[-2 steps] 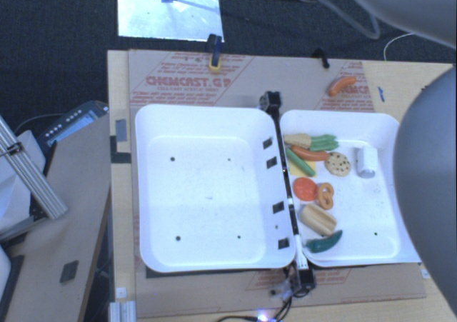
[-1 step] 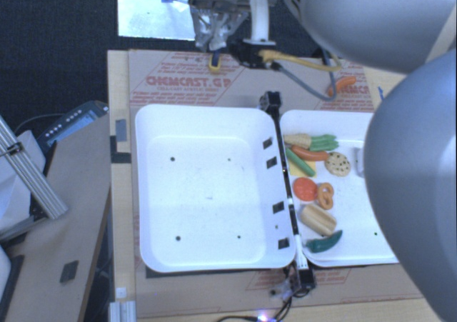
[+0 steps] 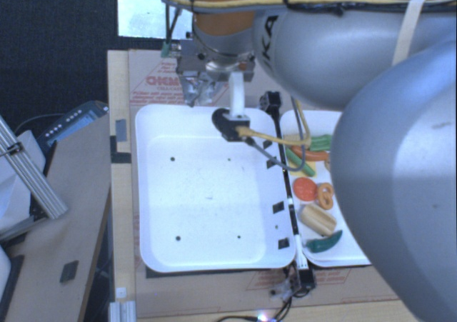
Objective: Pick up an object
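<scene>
The gripper (image 3: pixel 202 92), its closure impossible to tell, is being held over the left bin (image 3: pixel 164 242) at upper centre, while the toy food (image 3: pixel 314 192) is being kept in the right bin (image 3: pixel 325 260), likely awaiting picking.

Left bin (image 3: pixel 207 199) floor lies open; right bin (image 3: pixel 314 260) crowded with toy food (image 3: pixel 318 219), seemingly half-hidden by the arm (image 3: pixel 371 99).

Two bins side by side – toys (image 3: pixel 314 192) in right bin (image 3: pixel 335 260); left bin (image 3: pixel 153 192) alongside.
</scene>
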Controlling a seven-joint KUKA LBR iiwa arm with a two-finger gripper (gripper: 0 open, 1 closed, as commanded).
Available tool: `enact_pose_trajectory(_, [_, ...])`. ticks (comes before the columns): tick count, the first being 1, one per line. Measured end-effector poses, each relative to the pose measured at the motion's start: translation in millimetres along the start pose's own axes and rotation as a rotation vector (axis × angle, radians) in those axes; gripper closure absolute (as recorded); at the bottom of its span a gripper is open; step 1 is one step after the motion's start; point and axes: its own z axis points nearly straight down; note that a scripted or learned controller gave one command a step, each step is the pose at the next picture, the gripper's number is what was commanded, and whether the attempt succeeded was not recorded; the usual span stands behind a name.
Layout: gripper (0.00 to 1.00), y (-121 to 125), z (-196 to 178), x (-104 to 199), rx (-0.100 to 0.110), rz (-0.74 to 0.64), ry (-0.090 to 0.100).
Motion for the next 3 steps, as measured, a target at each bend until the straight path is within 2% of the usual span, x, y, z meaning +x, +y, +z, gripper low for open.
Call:
enact_pose_trajectory(1, [1.0,29.0,-148.4,0.2,-0.028,-0.005,0.009])
enact_pose_trajectory(2, [1.0,-11.2,-31.3,0.2,0.0,-0.001,0.0])
enact_pose_trajectory(3, [1.0,30.4,-61.0,0.3,-0.017,-0.001,0.005])
